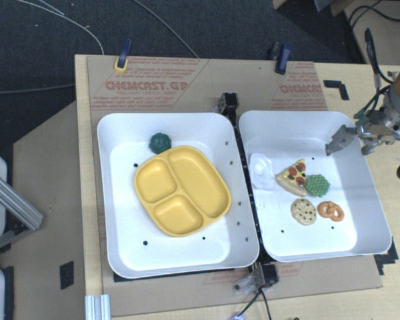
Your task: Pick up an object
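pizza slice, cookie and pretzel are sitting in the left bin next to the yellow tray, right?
Not quite. The camera view shows the pizza slice, cookie and pretzel in the right bin. The yellow tray lies in the left bin.

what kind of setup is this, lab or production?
Most likely a lab test bench, not production. The two white bins sit on a protective-film board held by clamps, loose cables trail over dark carpet, and the items are toy food, such as a pizza slice.
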